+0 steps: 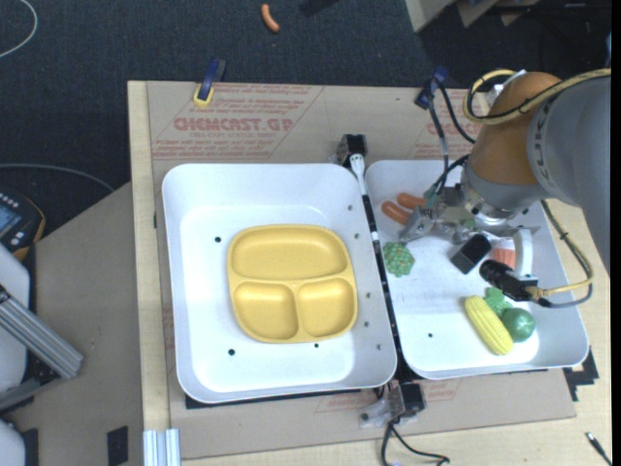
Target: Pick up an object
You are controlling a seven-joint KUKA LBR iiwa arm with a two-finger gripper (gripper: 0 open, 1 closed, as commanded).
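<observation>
My gripper (427, 223) hangs low over the back left part of the right bin (427, 352), with the grey arm and its orange band (505, 139) behind it. An orange carrot-like piece (399, 207) lies just left of the gripper, close to it. A green broccoli piece (398, 258) sits a little in front of the gripper by the bin's left wall. A yellow corn cob (488, 323) and a green round piece (516, 322) lie at the front right. A small red-orange piece (505, 256) shows under the wrist. Nothing is seen held.
The left bin (194, 289) holds a yellow divided plate (291, 282) in its middle. A raised rim separates the two bins. A yellow cable loops along the right bin's right side. A small orange item (270, 17) lies on the dark floor beyond the bench.
</observation>
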